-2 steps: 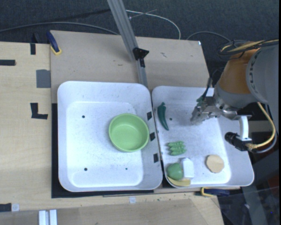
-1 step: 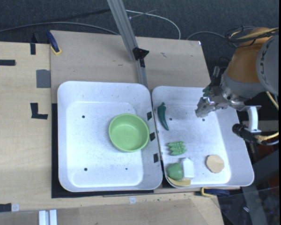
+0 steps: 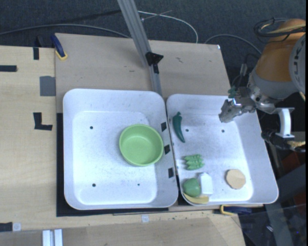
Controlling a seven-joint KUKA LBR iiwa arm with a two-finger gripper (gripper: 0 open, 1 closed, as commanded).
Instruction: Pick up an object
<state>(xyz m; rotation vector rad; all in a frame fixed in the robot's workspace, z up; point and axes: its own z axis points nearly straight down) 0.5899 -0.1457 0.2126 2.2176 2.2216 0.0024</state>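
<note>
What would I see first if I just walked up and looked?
Probably the bright green bowl sitting alone in the left bin. Next, the robot's hand hanging over the far side of the right bin, where small toy foods lie: a dark green pepper and a tan round piece.

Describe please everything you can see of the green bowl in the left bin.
The green bowl is a round, light green dish, smooth like plastic, with a thick rim and a slightly darker inside. It stands upright, mouth up, and nothing shows inside it. It rests on the floor of the left bin, right of the bin's middle, close to the wall shared with the right bin but apart from it. Nothing else touches it.
</note>
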